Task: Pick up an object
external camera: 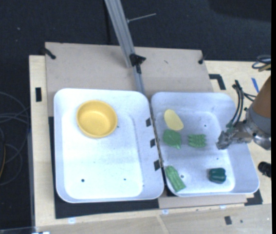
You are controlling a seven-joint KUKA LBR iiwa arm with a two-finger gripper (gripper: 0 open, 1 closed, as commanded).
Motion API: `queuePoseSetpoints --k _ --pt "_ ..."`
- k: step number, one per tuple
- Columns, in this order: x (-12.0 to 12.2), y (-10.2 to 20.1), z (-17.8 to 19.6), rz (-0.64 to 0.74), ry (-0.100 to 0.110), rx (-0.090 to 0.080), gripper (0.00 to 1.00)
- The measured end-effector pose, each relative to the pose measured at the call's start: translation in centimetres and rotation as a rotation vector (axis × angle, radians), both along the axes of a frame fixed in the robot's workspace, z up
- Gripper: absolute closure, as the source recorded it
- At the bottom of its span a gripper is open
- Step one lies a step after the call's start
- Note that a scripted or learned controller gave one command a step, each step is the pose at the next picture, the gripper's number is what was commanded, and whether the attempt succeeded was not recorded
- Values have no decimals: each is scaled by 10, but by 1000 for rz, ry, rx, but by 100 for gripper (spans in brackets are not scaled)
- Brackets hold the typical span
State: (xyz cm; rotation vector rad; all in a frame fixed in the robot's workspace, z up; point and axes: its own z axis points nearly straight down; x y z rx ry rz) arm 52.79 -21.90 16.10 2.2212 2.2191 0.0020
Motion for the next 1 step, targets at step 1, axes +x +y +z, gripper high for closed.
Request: queuePoseSetpoints --k 1 --pt "1 1 42 1 -2 -1 100"
